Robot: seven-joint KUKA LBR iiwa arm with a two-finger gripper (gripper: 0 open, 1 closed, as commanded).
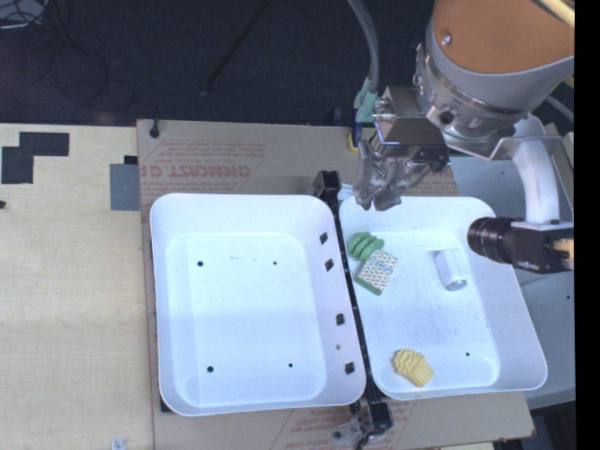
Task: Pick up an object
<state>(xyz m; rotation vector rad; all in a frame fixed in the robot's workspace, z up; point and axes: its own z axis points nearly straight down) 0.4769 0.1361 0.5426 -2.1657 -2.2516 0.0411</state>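
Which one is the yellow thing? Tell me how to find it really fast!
Look at the right bin, the one under the gripper. Go to its near edge, away from the arm: the yellow lumpy thing lies there alone. The green piece, the checkered pad and the small clear cylinder all lie farther back, and none is yellow.

robotics lab: industrial arm point(497, 54) over two white bins point(178, 251), cardboard-lined bench point(244, 153), loose cables point(56, 7) on dark floor far left.
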